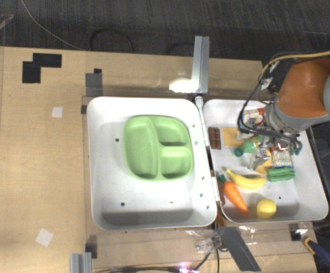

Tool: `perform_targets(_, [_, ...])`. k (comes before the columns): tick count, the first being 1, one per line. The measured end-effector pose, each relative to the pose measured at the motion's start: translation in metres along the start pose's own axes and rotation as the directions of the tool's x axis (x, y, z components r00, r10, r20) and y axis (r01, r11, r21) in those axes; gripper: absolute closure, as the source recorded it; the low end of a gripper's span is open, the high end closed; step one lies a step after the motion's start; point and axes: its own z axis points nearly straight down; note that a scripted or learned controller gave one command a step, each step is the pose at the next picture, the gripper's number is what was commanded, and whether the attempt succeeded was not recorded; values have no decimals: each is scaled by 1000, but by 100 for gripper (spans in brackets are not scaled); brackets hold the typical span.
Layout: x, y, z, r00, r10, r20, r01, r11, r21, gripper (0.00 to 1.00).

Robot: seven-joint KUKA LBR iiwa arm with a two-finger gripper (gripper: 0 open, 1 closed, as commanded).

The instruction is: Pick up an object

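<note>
The right bin [312,203] holds several small toy foods: a banana [245,180], a carrot [234,195], a lemon [266,208], a green bottle-like piece [245,148], a green block [281,174] and a brown bar [214,137]. My gripper [265,152] hangs low over the middle of this bin, just right of the green bottle-like piece and above the banana. Cables and the wrist cover the fingers, so what lies between them is hidden. The orange band of the arm [304,90] sits above the bin's back right.
The left bin [105,203] carries a light green divided plate [157,147]. A metal post [200,64] stands behind the wall between the two bins. Wooden bench surface stretches to the left.
</note>
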Motion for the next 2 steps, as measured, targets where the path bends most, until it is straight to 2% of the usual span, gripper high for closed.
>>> perform_targets(1, [37, 11, 6, 995, 101, 5, -101, 995, 1, 0])
perform_targets(2, [43, 49, 5, 963, 270, 9, -270, 963, 2, 0])
